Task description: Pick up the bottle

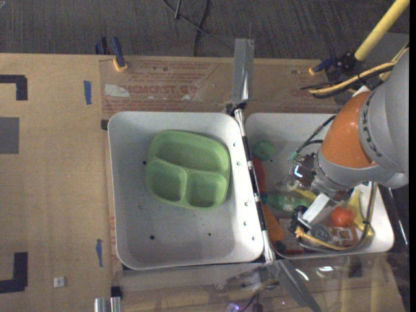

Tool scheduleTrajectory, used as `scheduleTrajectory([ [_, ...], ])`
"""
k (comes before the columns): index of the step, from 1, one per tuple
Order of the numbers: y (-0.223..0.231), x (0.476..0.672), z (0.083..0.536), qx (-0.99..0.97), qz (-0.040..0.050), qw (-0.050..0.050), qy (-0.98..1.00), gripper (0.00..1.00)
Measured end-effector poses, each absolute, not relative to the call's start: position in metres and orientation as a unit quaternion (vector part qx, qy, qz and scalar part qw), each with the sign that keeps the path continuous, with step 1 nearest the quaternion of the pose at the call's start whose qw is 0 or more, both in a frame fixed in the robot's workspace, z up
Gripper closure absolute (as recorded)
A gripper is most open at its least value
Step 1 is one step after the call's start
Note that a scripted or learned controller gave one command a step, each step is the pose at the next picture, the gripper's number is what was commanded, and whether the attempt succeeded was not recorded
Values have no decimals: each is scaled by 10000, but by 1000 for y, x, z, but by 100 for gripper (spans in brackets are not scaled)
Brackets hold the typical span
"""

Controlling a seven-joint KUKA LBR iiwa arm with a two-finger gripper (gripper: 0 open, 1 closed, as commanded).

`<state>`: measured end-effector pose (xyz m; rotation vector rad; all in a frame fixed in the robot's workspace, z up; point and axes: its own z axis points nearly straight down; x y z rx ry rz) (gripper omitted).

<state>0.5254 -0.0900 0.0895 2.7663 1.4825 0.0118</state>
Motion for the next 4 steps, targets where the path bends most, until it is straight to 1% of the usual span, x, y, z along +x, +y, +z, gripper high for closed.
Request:
scheduleTrajectory([
  [1,-93,581,88,9387,9,18,3446,0],
  [2,-143,584,152,9870,-16,-7,1605,0],
  [3,-96,520,88,9863,17,-7,1651,0],
  [4,-100,538,87,9950,-6,1,1001,0],
])
